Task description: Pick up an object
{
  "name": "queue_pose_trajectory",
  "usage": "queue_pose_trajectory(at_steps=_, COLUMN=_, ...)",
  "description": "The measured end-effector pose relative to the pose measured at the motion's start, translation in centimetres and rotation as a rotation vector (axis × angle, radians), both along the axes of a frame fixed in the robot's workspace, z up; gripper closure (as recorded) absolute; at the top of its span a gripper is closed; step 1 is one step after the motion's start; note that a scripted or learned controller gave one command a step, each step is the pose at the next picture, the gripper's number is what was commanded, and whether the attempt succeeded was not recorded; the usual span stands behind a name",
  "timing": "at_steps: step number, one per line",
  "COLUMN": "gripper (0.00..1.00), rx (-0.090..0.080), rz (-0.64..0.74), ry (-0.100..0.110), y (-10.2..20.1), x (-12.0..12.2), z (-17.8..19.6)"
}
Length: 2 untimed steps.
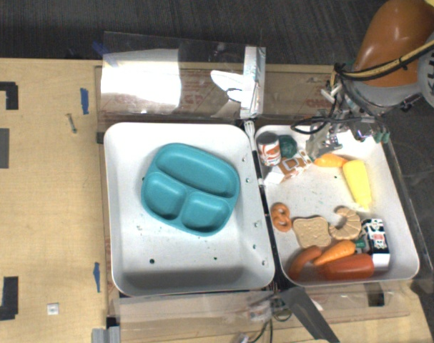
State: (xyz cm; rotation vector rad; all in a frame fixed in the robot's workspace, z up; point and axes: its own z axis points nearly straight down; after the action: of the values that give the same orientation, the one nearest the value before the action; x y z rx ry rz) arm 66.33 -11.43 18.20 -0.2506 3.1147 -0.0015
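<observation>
The right bin (402,213) holds several toy foods. Along its far side lie a red and white can (270,152), a dark green round piece (287,147), a small brown box (295,165), an orange piece (331,161) and a yellow corn cob (357,181). Nearer the front are a pretzel (280,216), a bread slice (311,229), a carrot (336,251), a red sausage (347,266) and a black and white carton (375,237). My gripper (322,144) hangs over the bin's far side, just above the orange piece and right of the green piece.
The left bin (124,213) holds a teal divided plate (191,187). A clear plastic sheet (177,84) stands behind it. The arm's orange band (395,27) and its cables reach in from the upper right. Wooden bench surface (38,191) lies to the left.
</observation>
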Motion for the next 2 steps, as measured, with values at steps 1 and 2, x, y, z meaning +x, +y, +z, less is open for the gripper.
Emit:
queue_pose_trajectory(at_steps=1, gripper=1.0, rx=0.0, rz=-0.065, ry=-0.001, y=2.4, x=0.7, z=8.2)
queue_pose_trajectory(at_steps=2, gripper=1.0, rx=0.003, rz=-0.075, ry=0.003, y=6.6, x=0.6, z=9.6)
